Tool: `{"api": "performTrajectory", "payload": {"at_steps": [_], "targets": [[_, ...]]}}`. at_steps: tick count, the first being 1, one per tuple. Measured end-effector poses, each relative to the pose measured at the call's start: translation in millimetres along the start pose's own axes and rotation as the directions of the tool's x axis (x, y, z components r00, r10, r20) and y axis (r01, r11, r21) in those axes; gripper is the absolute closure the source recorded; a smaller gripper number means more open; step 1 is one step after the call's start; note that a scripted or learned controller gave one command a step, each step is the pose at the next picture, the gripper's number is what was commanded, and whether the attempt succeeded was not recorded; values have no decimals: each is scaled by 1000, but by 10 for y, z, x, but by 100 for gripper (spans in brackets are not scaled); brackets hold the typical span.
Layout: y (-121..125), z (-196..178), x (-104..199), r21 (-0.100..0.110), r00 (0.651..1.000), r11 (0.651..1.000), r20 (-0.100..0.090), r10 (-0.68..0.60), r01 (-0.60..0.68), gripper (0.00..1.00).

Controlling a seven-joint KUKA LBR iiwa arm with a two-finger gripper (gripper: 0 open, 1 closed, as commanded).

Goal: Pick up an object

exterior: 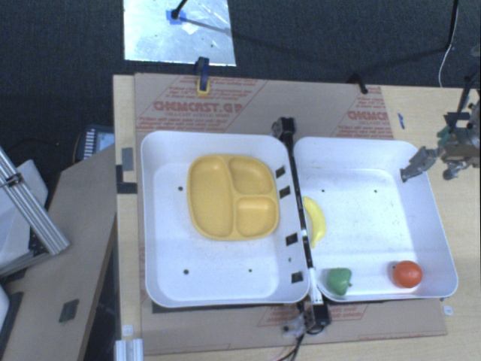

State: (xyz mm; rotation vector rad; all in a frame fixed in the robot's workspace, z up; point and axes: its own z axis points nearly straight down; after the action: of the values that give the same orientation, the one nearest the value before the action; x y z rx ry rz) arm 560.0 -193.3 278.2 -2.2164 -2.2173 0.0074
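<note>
The arm (467, 138) reaches in over the right bin's (376, 179) far right edge. The gripper (425, 164) is open, holding nothing. A tomato (406, 274), pepper (338, 280) and banana (314, 221) lie along its near and left edges.

Grey metal end effector (428, 164) with teal-tinted fittings

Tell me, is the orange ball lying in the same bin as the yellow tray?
No, the orange ball lies in the right bin, while the yellow tray sits in the left bin.
</note>
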Motion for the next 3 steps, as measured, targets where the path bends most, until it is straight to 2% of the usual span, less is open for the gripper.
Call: {"api": "performTrajectory", "payload": {"at_steps": [1,3], "targets": [[19,-53,6,-9,1000,1000,2,-3,3,0],[-57,1051,133,-5,1000,1000,0,0,0,0]]}}
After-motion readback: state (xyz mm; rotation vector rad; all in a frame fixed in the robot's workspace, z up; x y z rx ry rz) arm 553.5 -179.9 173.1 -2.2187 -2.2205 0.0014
